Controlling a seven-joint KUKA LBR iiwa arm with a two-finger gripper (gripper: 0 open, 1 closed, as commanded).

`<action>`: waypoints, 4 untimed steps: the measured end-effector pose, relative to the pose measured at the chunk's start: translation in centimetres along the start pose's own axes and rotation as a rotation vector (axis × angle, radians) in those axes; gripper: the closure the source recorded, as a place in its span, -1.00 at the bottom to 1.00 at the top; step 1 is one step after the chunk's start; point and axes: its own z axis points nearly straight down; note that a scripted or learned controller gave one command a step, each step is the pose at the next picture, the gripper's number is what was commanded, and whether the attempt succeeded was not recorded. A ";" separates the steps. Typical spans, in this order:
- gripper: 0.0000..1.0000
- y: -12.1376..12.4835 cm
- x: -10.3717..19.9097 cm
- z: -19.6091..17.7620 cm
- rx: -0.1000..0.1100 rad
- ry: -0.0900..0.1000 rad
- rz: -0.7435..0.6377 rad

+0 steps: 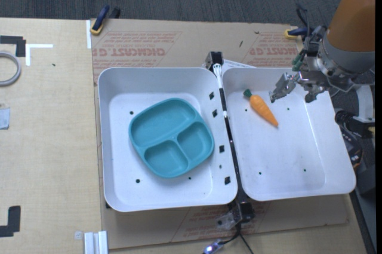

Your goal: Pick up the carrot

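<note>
Approach step. Carrot [263,110] lay in the right bin [310,178], upper left part. Gripper [295,89] hovered near, at the carrot's 2 o'clock, released, nothing between fingers. Next move likely: shift over carrot, descend.

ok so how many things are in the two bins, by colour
orange: 1, the carrot in the right bin
teal: 1, the divided plate in the left bin
total: 2
</note>
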 end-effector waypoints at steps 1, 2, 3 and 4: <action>-1.00 3.2 2.5 7.5 -0.001 0.000 0.001; -1.00 4.6 -0.6 17.5 -0.001 0.000 0.003; 1.00 4.6 -0.7 16.5 -0.002 0.000 0.005; 1.00 4.7 7.2 4.8 -0.002 0.000 0.000</action>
